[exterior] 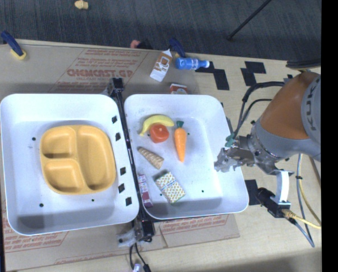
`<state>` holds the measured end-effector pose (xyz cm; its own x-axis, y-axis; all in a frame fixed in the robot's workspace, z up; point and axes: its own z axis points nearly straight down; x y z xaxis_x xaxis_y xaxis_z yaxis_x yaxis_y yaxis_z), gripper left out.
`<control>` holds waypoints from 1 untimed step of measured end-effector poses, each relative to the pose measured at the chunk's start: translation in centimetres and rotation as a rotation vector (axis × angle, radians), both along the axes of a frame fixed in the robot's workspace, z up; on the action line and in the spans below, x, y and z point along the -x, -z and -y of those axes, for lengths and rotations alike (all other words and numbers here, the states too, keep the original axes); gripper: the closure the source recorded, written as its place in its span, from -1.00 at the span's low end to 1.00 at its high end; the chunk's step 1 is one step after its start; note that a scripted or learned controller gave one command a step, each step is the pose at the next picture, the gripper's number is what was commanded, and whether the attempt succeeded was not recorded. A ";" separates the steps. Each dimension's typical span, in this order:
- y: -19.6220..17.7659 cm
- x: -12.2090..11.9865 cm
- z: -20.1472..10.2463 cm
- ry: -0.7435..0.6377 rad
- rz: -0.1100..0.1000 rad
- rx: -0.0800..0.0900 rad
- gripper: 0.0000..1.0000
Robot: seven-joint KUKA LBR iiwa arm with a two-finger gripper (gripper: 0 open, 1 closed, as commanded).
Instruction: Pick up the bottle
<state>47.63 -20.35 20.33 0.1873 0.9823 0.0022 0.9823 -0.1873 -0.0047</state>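
A small blue bottle (pixel 190 64) with a white cap end lies on its side on the bench, behind the right bin (pixel 214 103) and outside it. My gripper (pixel 224 162) hangs over the right bin's right rim, well in front of the bottle and apart from it. The grey arm with its orange band (pixel 288 115) reaches in from the right. Nothing shows between the fingers from this angle.
The right bin holds a banana (pixel 157 121), a red tomato (pixel 159 132), a carrot (pixel 180 143), a tan cone (pixel 151 157), a patterned box (pixel 170 187) and a slim red-and-white item (pixel 143 190). A yellow divided plate (pixel 78 157) lies in the left bin. Cartons (pixel 161 66) lie near the bottle.
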 end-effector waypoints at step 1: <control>1.8 0.0 -0.1 -0.238 0.000 -0.001 1.00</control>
